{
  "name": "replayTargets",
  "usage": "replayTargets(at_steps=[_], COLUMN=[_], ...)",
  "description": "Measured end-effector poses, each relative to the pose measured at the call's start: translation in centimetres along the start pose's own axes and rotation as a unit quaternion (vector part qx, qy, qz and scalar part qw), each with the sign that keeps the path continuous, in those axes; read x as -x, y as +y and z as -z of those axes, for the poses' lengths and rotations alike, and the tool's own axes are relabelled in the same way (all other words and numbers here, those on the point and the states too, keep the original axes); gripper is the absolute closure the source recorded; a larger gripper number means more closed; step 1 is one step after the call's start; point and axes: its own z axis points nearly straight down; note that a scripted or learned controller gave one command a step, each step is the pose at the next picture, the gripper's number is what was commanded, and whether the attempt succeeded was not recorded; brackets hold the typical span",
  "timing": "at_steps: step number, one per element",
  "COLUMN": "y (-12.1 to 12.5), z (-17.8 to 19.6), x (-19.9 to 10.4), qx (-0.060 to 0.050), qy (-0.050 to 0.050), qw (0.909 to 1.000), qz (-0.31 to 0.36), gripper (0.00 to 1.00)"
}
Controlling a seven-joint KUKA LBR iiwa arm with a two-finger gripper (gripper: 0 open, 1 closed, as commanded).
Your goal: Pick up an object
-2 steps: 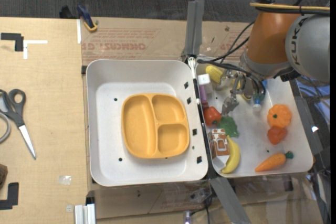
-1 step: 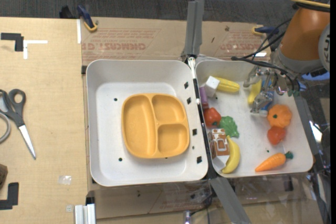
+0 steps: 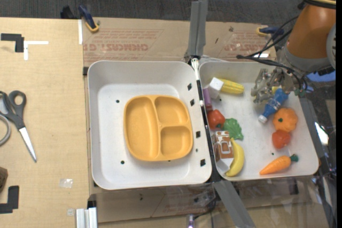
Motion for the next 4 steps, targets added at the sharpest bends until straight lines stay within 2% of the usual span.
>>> replayTargets(at_steps=[1,2,3,4], y=[0.0,0.0,0.0,-0.4], z=[0.0,1.1,1.1,-1.1], x=[0.0,0.2,0.2,-2.2], qx=[0.000,-0.001,-0.001,0.001], qy=[0.000,-0.004,-0.003,0.004], qw=[1.0000,1.0000,1.0000,0.9978], qz=[0.000,0.000,0.000,-0.067], gripper=[0.00,1.00,0.00,0.00])
